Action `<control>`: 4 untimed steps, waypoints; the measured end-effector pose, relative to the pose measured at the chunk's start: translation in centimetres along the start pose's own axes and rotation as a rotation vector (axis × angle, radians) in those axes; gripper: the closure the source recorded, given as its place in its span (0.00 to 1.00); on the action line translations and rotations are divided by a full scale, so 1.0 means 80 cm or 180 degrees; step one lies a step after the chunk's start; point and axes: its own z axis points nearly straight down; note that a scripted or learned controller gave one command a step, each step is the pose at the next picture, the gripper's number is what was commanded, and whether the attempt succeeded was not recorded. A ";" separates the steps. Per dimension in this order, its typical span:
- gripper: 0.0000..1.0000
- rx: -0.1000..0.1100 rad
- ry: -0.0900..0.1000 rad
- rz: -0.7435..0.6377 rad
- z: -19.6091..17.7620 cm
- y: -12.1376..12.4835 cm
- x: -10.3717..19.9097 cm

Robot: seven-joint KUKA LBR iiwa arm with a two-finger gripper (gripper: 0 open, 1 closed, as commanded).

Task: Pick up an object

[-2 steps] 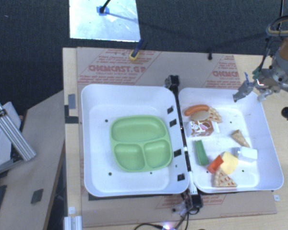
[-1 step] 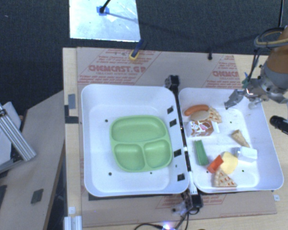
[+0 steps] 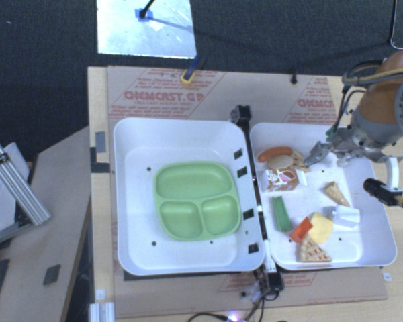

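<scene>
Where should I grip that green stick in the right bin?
Grip the green stick across its narrow width at mid-length, coming straight down. It lies flat, long axis running roughly front to back, with bare bin floor on both long sides; the orange piece crowds its near end.

The arm [image 3: 389,106] has a rounded grey shell with a broad orange band [image 3: 388,89] above the wrist. A dark cable loops along its upper side. Below the band sits a grey metal wrist block, from which the gripper [image 3: 317,154] ends in slim, pale metallic jaws with angular edges.
</scene>
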 end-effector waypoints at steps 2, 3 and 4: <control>1.00 -0.0053 0.0000 -0.0006 0.013 0.007 0.001; 1.00 -0.0033 -0.0011 -0.0009 -0.049 0.018 -0.006; 1.00 -0.0032 -0.0010 -0.0004 -0.106 0.015 -0.010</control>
